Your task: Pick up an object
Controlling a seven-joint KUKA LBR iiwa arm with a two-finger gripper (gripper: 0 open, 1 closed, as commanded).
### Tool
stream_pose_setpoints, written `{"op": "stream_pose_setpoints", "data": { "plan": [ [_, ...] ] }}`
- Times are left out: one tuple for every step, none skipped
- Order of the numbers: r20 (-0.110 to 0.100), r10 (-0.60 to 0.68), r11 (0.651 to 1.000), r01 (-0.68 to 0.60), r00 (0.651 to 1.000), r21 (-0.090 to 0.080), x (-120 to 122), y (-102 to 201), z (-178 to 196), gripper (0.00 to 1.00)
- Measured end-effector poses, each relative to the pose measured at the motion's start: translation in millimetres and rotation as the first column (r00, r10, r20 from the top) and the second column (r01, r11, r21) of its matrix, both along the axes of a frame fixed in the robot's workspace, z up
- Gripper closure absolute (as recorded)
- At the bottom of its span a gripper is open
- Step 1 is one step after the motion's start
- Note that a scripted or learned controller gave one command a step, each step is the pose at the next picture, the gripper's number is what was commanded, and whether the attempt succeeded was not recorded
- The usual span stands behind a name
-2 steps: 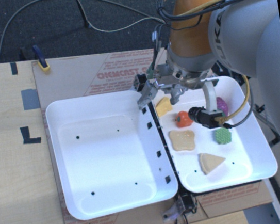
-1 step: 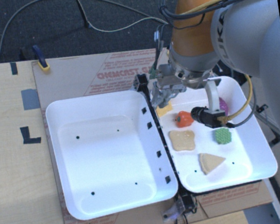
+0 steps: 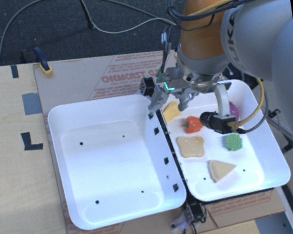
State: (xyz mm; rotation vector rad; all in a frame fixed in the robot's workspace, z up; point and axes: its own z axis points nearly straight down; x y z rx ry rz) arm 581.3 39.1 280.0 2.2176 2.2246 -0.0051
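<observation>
End effector (image 3: 172, 103) spread above yellow wedge (image 3: 171, 111); red print (image 3: 124, 78) on cardboard (image 3: 75, 80) unreadable.

The left shallow white plastic bin (image 3: 105, 171) gave me open floor. In the right white bin (image 3: 263, 168), a red round toy (image 3: 192, 124), tan toast slice (image 3: 191, 146), green bumpy ball (image 3: 233, 142) and tan wedge (image 3: 221, 169) crowded my path.

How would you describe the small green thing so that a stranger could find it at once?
Look at the right bin, the one with several things in it. Toward its right wall lies a small bumpy green lump, to the right of the tan bread slice and beyond the pale wedge. Nothing else there is green.
</observation>
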Motion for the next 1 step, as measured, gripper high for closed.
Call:
{"op": "stream_pose_setpoints", "data": {
  "plan": [
    [-0.001, 0.002, 1.000, -0.002, 1.000, 0.000, 0.1, 0.5, 9.7, 1.00]
  ]
}}
